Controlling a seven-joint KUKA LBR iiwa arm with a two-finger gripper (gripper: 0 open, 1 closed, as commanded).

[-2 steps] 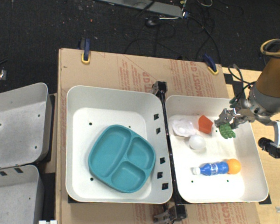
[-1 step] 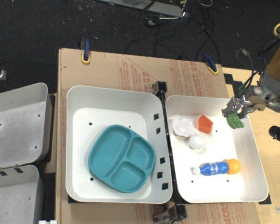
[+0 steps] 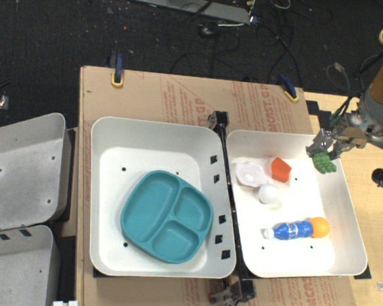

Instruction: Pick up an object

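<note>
In the camera view, the gripper (image 3: pixel 325 151) is seen over the far right corner of the right bin (image 3: pixel 342 256), closed on a small green object (image 3: pixel 325 163) that is held just above the rim. Near the bin's far edge an orange block (image 3: pixel 280 169), what may be a white cup (image 3: pixel 249 173) and a white ball (image 3: pixel 269 194) are grouped. A blue bottle (image 3: pixel 292 230) lies toward the right edge. A teal divided plate (image 3: pixel 167 216) is carried in the left bin (image 3: pixel 104 175).

A brown board (image 3: pixel 183 92) tops the bench, clipped along its far edge. Beyond it lies dark speckled floor (image 3: pixel 50 19) with loose cables (image 3: pixel 274 30).
</note>
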